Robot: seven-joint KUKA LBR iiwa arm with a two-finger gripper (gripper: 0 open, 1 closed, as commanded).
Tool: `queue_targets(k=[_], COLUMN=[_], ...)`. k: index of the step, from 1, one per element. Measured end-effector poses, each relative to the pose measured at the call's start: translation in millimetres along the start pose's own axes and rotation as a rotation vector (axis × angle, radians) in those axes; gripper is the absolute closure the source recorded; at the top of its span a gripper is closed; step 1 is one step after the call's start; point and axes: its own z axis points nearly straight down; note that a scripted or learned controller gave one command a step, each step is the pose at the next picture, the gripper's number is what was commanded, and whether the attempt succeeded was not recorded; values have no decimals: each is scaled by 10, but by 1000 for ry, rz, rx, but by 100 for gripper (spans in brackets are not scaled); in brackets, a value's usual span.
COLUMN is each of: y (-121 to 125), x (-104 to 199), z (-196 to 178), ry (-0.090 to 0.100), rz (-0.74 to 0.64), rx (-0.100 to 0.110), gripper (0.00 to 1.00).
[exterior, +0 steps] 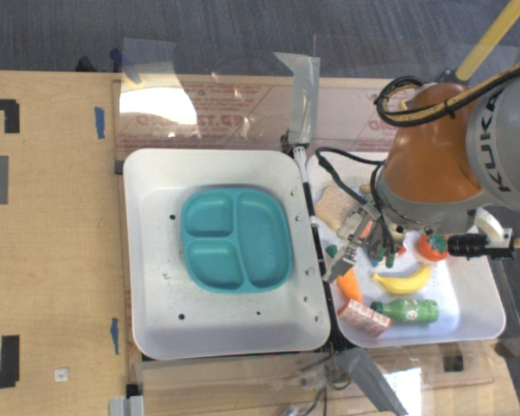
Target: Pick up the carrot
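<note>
The carrot (348, 283) is a short orange piece lying near the left wall of the right bin (481, 315). My gripper (347, 251) hangs over that bin just above and slightly left of the carrot, pointing down towards the left wall. The grey arm with its orange band fills the space above it at the right. From this angle I see nothing clearly held in the gripper.
Right of the carrot lie a yellow banana (405, 281), a green bottle (408, 310), a pink packet (364, 317) and a red-orange fruit (432, 248). A tan bread piece (333, 204) sits further back. The left bin (147, 232) holds a teal divided plate (237, 238).
</note>
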Motion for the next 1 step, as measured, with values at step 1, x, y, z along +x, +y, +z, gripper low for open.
queue_targets(k=[1], y=[-571], x=[119], z=[-3], ry=[2], rz=[117], rx=[3], gripper=[0])
